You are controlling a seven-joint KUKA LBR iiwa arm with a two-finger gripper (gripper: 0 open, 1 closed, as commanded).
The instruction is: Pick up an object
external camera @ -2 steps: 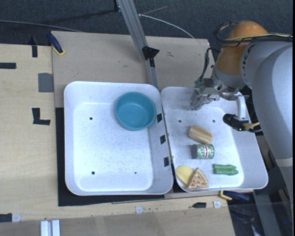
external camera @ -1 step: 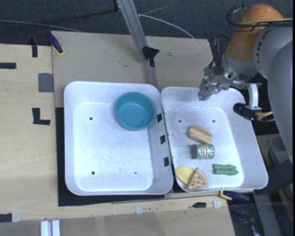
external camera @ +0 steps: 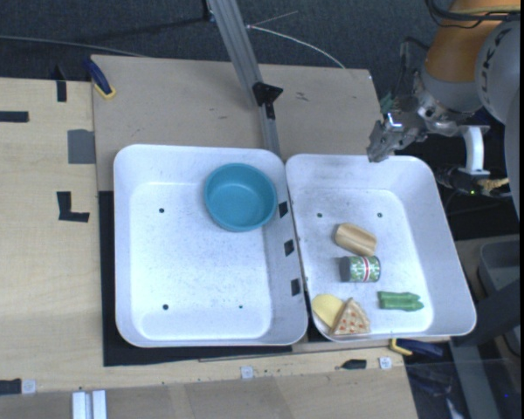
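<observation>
My gripper (external camera: 381, 149) hangs over the far rim of the right bin (external camera: 419, 168), near its back right corner, with nothing visible between its fingers. In that bin lie a tan bread roll (external camera: 355, 236), a small green can (external camera: 361, 269) on its side, a green pepper-like piece (external camera: 400, 301), a yellow wedge (external camera: 327, 307) and a pizza slice (external camera: 352, 319). A blue bowl (external camera: 239, 196) stands upright in the left bin (external camera: 148, 234), at its far right corner.
A grey metal pole (external camera: 244, 51) slants from the top of the view down to the gap between the bins. Black clips (external camera: 287, 248) line the seam between the bins. Wooden bench (external camera: 35, 234) lies to the left.
</observation>
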